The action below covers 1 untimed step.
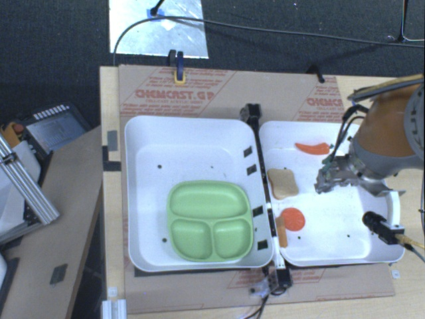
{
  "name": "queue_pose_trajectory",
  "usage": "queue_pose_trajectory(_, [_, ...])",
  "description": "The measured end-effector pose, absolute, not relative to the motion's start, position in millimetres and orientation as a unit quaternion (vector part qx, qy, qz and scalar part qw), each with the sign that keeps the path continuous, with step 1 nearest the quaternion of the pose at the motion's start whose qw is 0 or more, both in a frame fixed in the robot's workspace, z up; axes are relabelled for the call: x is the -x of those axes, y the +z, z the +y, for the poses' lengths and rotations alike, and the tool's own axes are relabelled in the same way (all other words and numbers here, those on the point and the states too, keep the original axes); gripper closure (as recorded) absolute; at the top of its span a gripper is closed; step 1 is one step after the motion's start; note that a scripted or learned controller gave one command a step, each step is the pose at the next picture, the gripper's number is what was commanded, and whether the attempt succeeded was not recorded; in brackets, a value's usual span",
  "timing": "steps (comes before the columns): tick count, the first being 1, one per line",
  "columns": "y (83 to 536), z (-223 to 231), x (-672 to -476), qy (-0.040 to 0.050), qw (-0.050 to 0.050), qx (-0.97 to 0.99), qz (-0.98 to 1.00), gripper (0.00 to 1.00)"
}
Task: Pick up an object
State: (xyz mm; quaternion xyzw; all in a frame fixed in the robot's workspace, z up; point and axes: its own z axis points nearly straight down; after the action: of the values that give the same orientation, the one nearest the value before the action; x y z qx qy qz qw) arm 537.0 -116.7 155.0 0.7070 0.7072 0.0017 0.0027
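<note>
In the right bin (pixel 345 248) lie a tan slice of bread (pixel 283 183) near the left wall, a red round piece (pixel 292 218) below it, and an orange-red curved piece (pixel 312 148) near the far wall. A thin orange stick (pixel 281 231) rests along the left wall. My gripper (pixel 327 179) hangs over the bin's middle, to the right of the bread, with the grey and orange arm (pixel 392 135) behind it. Nothing shows between its fingers.
The left bin (pixel 149 145) holds a green divided plate (pixel 209 219). A black divider clamp (pixel 252 113) sits between the bins. A grey device (pixel 56 130) and a metal rail (pixel 23 178) stand on the side table at left.
</note>
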Motion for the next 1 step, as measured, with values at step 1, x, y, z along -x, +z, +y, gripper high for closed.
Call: queue_pose_trajectory(1, [212.1,-122.2,-530.3,0.0021,0.003,-0.706,0.708,1.0])
